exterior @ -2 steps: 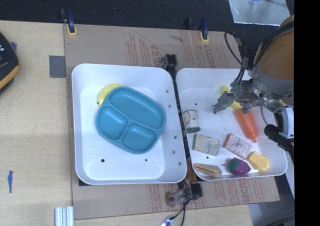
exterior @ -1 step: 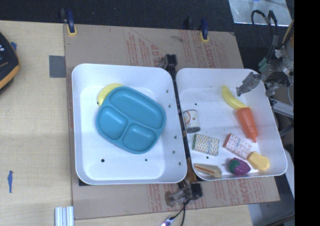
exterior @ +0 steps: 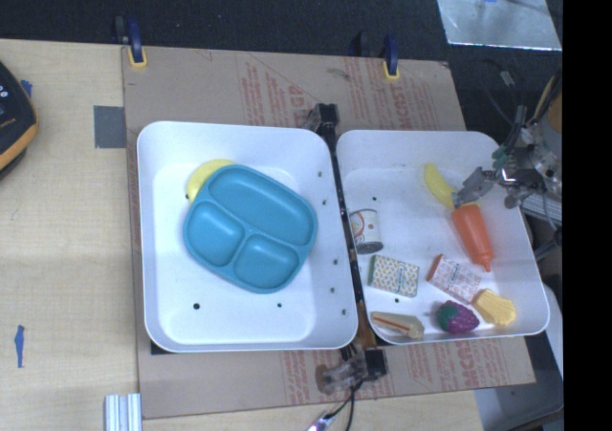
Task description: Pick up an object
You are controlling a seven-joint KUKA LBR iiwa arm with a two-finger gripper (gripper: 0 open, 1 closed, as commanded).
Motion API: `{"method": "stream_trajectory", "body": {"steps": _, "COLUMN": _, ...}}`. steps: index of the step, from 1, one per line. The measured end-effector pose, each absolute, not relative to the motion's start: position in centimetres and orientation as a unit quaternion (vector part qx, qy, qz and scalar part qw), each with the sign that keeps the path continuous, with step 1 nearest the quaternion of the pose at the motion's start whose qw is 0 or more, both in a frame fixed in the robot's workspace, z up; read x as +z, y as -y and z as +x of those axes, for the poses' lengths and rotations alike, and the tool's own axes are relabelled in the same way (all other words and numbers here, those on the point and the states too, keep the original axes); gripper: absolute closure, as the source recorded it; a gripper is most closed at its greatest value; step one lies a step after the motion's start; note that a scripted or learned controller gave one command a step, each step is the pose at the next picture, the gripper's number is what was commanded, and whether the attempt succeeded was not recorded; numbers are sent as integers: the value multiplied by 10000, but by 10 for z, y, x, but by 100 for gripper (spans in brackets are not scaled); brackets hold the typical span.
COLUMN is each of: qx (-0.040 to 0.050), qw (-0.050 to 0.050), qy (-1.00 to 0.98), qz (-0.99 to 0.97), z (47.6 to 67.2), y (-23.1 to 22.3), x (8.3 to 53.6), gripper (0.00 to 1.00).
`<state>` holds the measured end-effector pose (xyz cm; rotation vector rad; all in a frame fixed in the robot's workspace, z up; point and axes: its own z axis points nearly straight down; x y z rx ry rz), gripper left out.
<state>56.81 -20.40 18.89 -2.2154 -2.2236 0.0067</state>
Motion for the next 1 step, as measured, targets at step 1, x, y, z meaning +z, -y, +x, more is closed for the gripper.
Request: {"method": "stream_trajectory", "body": {"steps": 1, "qx": 22, "qw": 21, "qy": 7088, "qz": -7054, "z": 576, "y": 211, "x": 91, "gripper": 0}}
